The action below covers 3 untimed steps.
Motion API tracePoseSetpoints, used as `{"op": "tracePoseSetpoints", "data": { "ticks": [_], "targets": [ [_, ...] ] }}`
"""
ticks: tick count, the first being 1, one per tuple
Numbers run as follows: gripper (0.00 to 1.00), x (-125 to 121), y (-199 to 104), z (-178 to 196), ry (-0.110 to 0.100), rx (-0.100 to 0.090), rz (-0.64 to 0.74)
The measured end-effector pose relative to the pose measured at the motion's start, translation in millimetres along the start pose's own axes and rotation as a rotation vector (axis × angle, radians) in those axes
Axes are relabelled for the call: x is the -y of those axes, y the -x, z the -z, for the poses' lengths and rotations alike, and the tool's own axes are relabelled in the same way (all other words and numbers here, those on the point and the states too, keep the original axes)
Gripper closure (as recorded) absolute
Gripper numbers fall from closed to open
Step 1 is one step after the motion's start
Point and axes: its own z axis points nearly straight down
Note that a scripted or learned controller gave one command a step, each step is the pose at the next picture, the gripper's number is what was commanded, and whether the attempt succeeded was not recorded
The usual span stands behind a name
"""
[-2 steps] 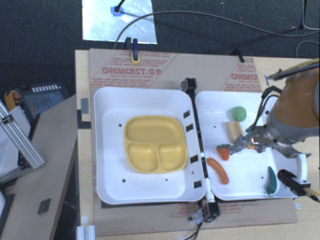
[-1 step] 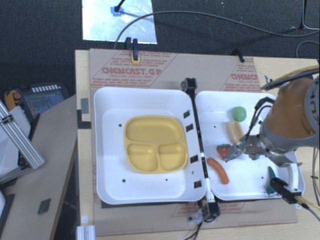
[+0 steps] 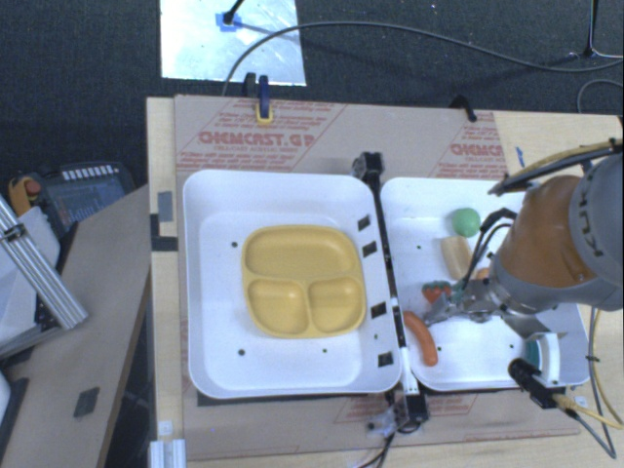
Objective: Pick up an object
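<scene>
The right bin [image 3: 414, 203] holds a green ball [image 3: 465, 221] near its far side. A tan block [image 3: 454, 254] lies just in front of the ball. A small orange and green piece [image 3: 435, 289] sits near the bin's middle left. An orange sausage [image 3: 422, 338] lies along the bin's left wall toward the front. My gripper [image 3: 447, 307] hangs low over the right bin, between the orange and green piece and the sausage, close to both. The grey and orange arm covers the bin's right half.
The left bin [image 3: 210, 261] holds a yellow three-compartment plate [image 3: 297, 281] in its middle. A black divider strip [image 3: 382, 261] runs between the two bins. A grey bench with an aluminium bar stands at the far left.
</scene>
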Motion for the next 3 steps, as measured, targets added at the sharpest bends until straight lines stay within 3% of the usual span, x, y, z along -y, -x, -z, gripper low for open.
{"op": "tracePoseSetpoints", "data": {
  "ticks": [1, 3],
  "targets": [
    [1.00, -1.4, 0.0, 13.0, 0.004, 0.001, 0.001],
    [1.00, -2.6, -3.8, 118.9, 0.009, 0.002, 0.004]
  ]
}}
